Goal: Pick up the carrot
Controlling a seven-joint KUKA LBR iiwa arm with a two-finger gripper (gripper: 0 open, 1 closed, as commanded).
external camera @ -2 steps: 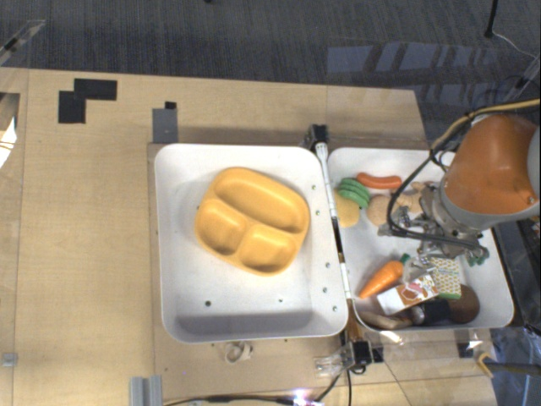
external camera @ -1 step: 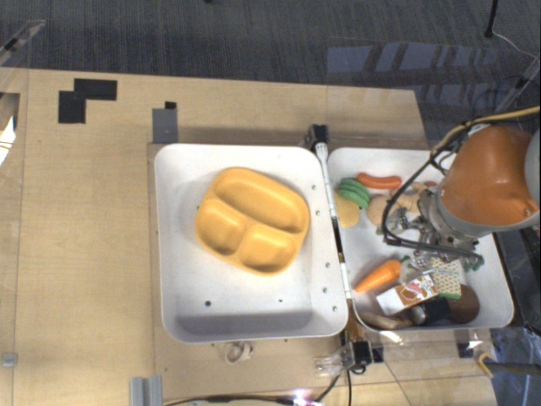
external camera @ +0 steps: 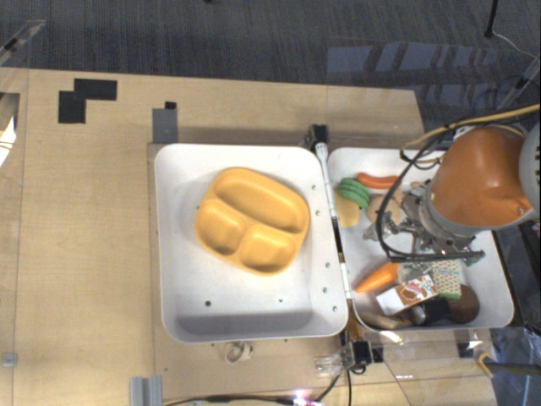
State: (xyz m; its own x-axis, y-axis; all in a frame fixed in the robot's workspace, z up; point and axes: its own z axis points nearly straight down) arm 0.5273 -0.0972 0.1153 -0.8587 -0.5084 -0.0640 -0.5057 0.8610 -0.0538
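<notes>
An orange carrot (external camera: 375,277) lies tilted in the right bin (external camera: 503,290), near its left wall and towards the front. The arm reaches in from the right, its orange band (external camera: 482,180) over the middle of that bin. My gripper (external camera: 420,245) hangs below the band, just up and right of the carrot's thick end. The wrist and cables cover the fingers.
A yellow three-part plate (external camera: 252,219) rests in the left bin (external camera: 182,303). The right bin also holds a green item (external camera: 354,193), a red-orange item (external camera: 377,179), a pale yellow piece (external camera: 349,216), a printed box (external camera: 412,293) and dark items (external camera: 444,309) at the front.
</notes>
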